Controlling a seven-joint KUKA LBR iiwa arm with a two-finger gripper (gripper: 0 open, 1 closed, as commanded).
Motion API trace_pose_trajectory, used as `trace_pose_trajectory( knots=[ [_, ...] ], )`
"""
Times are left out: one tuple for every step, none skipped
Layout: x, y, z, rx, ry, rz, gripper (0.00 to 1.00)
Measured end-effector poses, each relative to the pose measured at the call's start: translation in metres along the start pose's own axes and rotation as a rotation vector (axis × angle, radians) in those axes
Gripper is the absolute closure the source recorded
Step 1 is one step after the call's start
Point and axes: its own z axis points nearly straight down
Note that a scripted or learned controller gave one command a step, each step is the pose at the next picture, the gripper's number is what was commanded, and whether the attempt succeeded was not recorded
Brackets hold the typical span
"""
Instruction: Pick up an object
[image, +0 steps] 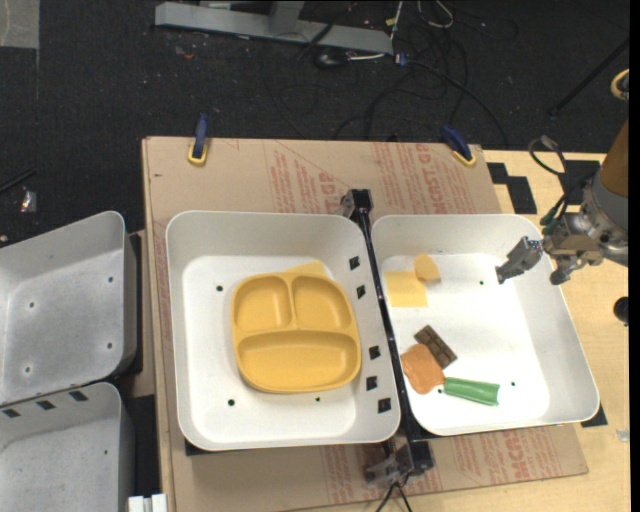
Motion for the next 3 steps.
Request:
trace_pose_trajectory(
  knots=[
    [0.000,0.002,-0.007,-0.012,-0.003,-0.003,0.00],
    [-0.004,0.002,0.037,-0.009,-0.002,-0.001,0.00],
    [-0.004,0.003,0.102,-0.007,-0.001,-0.001,0.00]
  ],
)
